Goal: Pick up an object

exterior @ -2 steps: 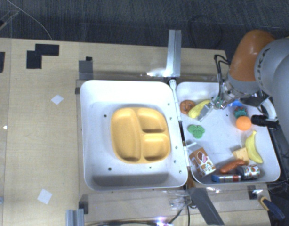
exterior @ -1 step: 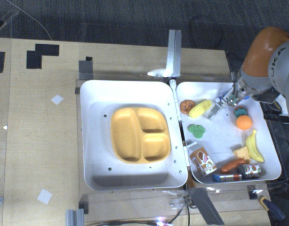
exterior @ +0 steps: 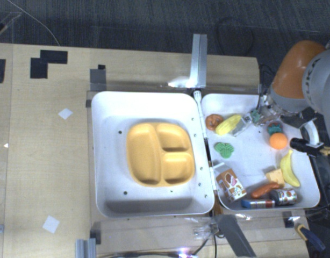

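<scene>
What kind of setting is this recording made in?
Most likely a robotics lab test bench. Two shallow white bins sit in a metal frame on a wooden bench; the right bin holds toy food such as a banana, and the left bin holds a yellow divided tray.

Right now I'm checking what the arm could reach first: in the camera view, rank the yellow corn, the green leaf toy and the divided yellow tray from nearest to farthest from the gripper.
1. Yellow corn, just left of the gripper, in the right bin.
2. Green leaf toy, lower left, same bin.
3. Divided yellow tray, far left, in the left bin.
</scene>
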